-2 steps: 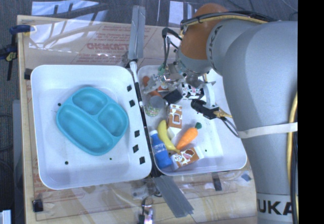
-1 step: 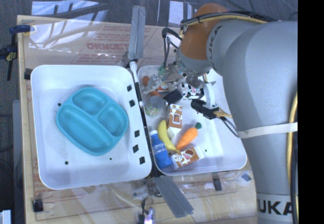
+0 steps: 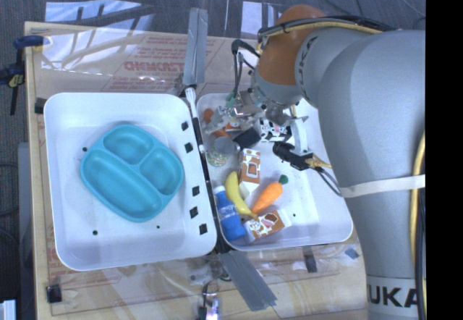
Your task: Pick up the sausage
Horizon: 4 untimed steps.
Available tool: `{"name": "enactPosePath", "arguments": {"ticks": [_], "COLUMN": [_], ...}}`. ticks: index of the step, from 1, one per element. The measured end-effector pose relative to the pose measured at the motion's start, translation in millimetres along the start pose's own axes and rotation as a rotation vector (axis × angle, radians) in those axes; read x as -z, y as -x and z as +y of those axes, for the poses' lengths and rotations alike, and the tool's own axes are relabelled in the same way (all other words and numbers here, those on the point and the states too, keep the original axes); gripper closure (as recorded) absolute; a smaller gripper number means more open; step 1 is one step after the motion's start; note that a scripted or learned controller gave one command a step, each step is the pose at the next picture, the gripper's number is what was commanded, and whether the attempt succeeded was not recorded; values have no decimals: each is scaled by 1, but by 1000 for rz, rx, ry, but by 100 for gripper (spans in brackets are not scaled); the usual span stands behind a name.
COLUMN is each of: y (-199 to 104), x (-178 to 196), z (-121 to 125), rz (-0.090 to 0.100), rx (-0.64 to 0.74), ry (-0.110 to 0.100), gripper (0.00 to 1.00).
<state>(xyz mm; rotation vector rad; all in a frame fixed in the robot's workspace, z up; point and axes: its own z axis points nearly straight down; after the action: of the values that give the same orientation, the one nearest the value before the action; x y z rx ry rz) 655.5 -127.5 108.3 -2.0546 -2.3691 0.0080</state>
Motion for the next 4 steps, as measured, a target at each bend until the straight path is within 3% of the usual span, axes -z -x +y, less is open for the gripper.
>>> {"name": "enactPosePath", "arguments": {"ticks": [3,4], "y": [0,17], "x": [0,17], "z": [0,-12], "rz": [0,-1], "rx": [0,-213], "ry": [0,3], "gripper": [0,0]}}
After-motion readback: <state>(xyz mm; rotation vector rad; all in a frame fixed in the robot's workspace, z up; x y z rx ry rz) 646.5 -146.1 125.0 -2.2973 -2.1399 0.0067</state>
